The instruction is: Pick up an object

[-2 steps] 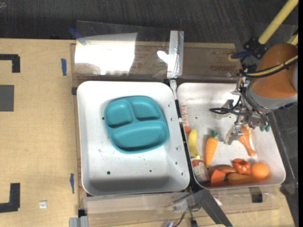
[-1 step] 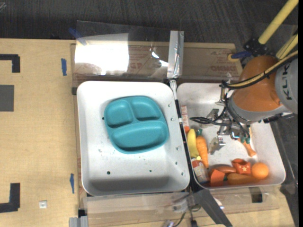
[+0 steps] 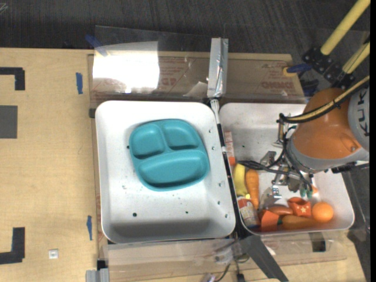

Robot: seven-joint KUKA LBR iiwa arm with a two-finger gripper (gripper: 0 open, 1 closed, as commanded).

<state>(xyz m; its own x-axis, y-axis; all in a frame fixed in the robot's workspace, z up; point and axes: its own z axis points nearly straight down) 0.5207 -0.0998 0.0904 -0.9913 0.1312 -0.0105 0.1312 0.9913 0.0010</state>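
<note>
While gripper (image 3: 281, 184) hovers, carrot (image 3: 252, 184) seemingly just beside

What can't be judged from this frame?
- Gripper: finger state lost in metal clutter, camera view.
- Right bin: right side covered by the arm's orange band.
- Toy food pile: items overlap; several too small to name.
- Grasp: unconfirmed.

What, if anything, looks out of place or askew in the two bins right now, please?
Nothing looks spilled or damaged. The teal divided plate lies alone and slightly skewed in the left bin, while the toy foods crowd the right bin's lower end, under the gripper.
</note>
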